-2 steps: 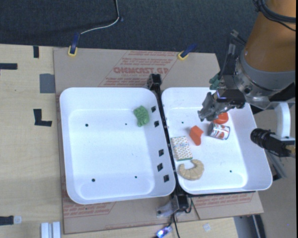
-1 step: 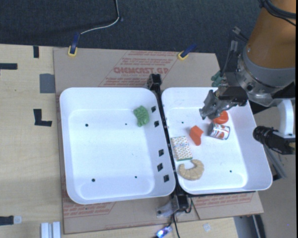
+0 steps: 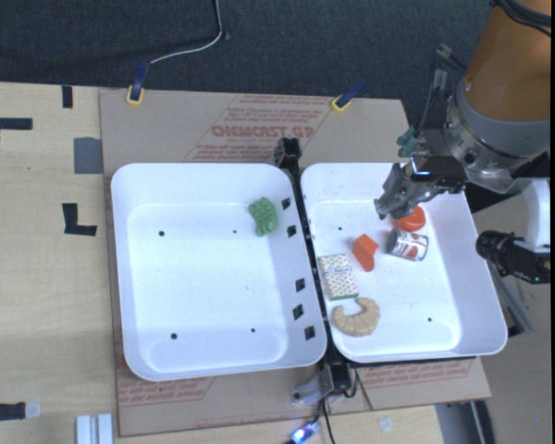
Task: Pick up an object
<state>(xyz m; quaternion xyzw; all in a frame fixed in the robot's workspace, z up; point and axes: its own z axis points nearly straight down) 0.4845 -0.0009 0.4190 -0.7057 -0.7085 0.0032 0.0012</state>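
My gripper (image 3: 395, 207) hangs over the right bin (image 3: 462, 336), near its upper middle, with dark fingers pointing down. Just right of it lies an orange round piece (image 3: 411, 218) and below that a small red-and-white can (image 3: 410, 245) on its side. An orange block (image 3: 365, 252) sits a little lower left of the gripper. A pale patterned packet (image 3: 338, 277) and a tan croissant-shaped piece (image 3: 356, 316) lie toward the bin's front left. A green lumpy toy (image 3: 265, 215) rests in the left bin (image 3: 166, 340) near its upper right corner.
A black divider (image 3: 301, 248) with clips runs between the two bins. Both bins rest on a cardboard sheet (image 3: 259, 128). A black device (image 3: 513, 255) sticks out beside the right bin's right wall.
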